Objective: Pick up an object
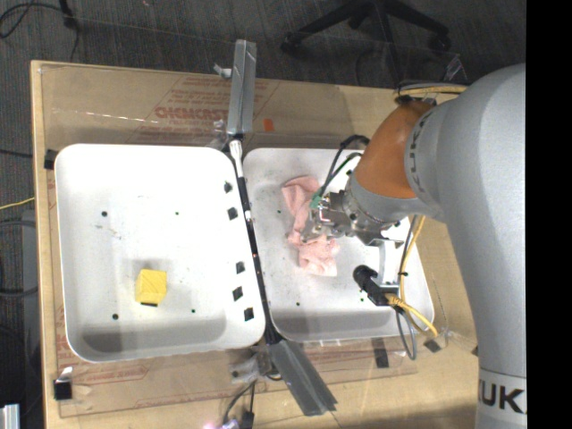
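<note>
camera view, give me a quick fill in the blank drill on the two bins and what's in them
1. The yellow block lies in the ____ bin.
2. The cloth in the right bin is ____ in colour.
3. The gripper is down over the ____.
4. The band above the arm's wrist is ____.

Missing words: left; pink; cloth; orange

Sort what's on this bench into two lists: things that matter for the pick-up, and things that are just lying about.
Part of the job:
- gripper, down over the pink cloth
- pink cloth, crumpled in the right bin
- yellow block, lying in the left bin, another thing that could be picked

Just lying about:
- metal divider bar between the bins
- office chair base on the floor behind the bench
</note>
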Robot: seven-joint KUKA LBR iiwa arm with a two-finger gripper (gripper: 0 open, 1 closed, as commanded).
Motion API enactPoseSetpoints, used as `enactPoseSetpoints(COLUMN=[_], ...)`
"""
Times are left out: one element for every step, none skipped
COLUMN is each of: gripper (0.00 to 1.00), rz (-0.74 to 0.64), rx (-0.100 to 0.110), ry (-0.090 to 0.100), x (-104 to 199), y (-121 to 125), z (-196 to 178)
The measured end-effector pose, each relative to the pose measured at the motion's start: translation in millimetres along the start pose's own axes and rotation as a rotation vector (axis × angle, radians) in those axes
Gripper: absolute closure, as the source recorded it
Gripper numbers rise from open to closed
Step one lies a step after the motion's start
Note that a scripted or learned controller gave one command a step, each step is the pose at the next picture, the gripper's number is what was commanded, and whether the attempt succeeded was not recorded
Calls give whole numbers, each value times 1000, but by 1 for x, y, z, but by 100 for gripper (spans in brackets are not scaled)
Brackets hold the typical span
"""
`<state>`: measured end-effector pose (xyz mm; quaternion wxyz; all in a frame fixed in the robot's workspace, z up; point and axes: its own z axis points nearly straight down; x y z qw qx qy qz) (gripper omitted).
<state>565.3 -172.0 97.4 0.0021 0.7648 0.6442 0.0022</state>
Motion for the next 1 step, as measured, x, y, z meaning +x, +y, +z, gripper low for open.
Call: enactPoseSetpoints(gripper=[100], rz=[55], rx=[10], ry=[-1], x=[63], y=[44], z=[-140])
